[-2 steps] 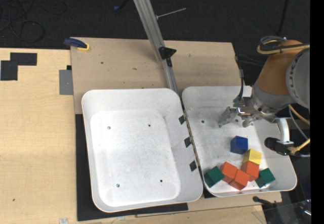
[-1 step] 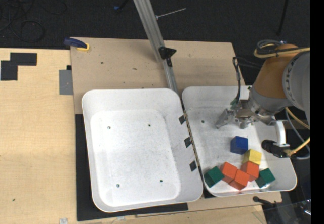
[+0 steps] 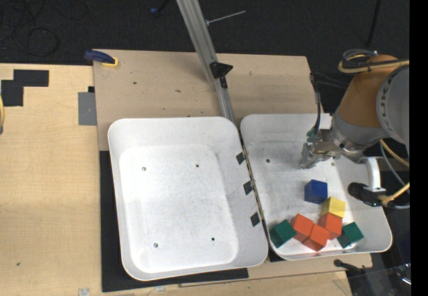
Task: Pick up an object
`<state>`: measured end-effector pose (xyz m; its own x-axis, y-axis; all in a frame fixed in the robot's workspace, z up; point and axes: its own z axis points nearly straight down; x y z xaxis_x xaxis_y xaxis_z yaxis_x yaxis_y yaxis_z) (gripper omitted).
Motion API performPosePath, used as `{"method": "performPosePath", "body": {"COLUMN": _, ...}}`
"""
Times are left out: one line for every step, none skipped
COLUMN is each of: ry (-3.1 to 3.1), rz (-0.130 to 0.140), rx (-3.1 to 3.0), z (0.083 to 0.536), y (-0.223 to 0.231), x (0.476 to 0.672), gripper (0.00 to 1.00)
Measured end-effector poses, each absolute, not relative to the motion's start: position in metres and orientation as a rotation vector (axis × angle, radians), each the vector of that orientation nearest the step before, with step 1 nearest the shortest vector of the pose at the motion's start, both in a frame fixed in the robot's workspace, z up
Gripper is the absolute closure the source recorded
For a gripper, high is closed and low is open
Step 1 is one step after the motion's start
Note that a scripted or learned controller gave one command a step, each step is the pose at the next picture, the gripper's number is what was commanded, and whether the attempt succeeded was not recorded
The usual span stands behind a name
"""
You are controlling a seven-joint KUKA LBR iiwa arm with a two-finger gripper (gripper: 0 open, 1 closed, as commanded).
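Note:
In the right bin (image 3: 281, 137) lies a cluster of blocks near its front right corner. A blue block (image 3: 316, 191) sits at the top of the cluster, a yellow block (image 3: 335, 207) just right of it. Below them are orange blocks (image 3: 314, 229) with a green block (image 3: 283, 231) on the left and another green block (image 3: 350, 234) on the right. My gripper (image 3: 313, 154) hangs low over the bin floor, a little behind and left of the blue block. No block is between its fingers.
The left bin (image 3: 134, 134) lies beside the right one, joined by black clips (image 3: 247, 186). A slanted metal rail (image 3: 200, 37) rises behind the bins. The orange-banded arm (image 3: 364, 104) enters from the right, over the right bin's far edge.

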<state>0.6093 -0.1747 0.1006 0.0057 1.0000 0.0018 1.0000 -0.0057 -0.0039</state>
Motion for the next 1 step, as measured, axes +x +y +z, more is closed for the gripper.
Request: {"method": "performPosePath", "body": {"ry": -2.224, "rz": -0.003, "rx": -2.223, "z": 0.1504, "y": -0.1757, "x": 0.6199, "gripper": 1.0}}
